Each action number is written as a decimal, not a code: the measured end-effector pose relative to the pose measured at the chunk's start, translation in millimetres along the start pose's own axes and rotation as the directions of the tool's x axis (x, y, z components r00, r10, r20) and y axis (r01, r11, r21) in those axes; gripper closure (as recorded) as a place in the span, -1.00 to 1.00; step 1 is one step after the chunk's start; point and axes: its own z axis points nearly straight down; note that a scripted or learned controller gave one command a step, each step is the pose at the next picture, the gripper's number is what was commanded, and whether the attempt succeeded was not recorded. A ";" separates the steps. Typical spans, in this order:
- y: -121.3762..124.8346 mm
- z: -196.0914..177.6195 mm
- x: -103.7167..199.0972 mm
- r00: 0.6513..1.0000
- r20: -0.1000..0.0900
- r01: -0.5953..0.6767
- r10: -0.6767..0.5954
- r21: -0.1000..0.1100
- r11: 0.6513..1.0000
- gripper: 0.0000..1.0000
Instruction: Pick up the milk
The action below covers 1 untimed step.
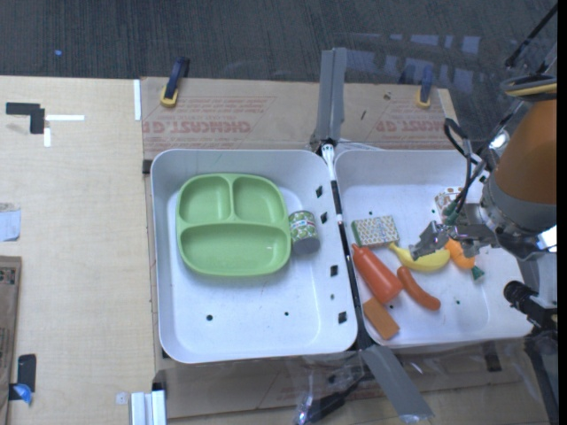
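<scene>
In the right bin, a small whitish carton-like thing shows just behind the arm's wrist, partly hidden by cables; it may be the milk, though I cannot tell for sure. My gripper hangs low over the middle of the right bin, right above the stem end of a yellow banana. It sits a little in front of the whitish thing. The orange-banded arm reaches in from the right and covers the bin's right side.
Around the gripper lie a patterned green box, a red carrot-like piece, a red sausage, an orange block and an orange piece. The left bin holds a green divided plate and a small can.
</scene>
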 end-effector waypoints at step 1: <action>10.0 32.5 -44.3 0.998 -0.001 -0.064 0.064 0.000 0.998 -1.00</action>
